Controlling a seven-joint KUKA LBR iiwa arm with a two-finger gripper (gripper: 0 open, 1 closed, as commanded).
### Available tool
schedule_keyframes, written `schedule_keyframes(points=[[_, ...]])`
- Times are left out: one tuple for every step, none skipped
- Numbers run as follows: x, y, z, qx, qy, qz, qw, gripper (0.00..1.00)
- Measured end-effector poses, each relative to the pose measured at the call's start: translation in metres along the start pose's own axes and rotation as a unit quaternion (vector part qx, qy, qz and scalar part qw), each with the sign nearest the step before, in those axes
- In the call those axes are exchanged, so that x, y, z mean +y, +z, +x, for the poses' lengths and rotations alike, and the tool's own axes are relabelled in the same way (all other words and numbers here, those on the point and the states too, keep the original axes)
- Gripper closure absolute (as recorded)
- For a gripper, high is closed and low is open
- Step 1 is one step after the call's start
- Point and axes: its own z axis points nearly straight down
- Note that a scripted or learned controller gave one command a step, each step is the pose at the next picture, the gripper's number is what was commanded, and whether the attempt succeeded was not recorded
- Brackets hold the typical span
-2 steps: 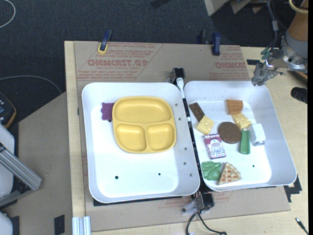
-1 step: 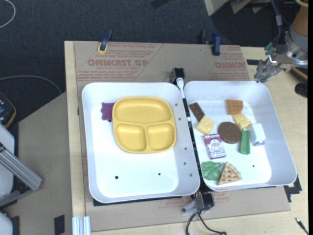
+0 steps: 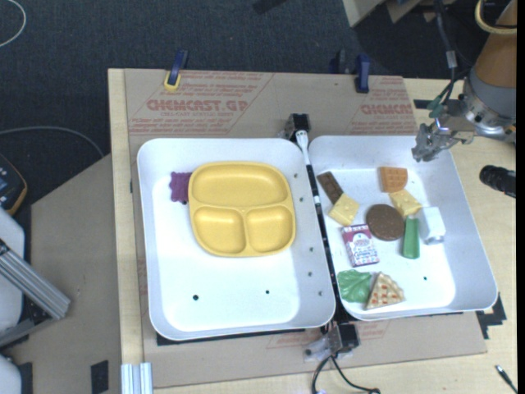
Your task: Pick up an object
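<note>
The toy foods, among them a waffle [image 3: 393, 177] and a brown cookie [image 3: 385, 221], lie loose in the right bin [image 3: 467, 245], ready for picking. The gripper [image 3: 431, 142] hangs over its far edge, probably carrying nothing; its opening I cannot tell.

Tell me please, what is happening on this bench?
A grey arm reaches in from the right, its tool above the far edge of the right bin. That bin holds toy food: a waffle, a cookie, a pizza slice. The left bin holds a yellow tray. Nothing is picked up yet.
</note>
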Motion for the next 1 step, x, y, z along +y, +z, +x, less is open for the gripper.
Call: schedule_keyframes(points=[[-0.031, 0.0035, 0.0418, 0.001, -0.001, 0.001, 1.0, 1.0]])
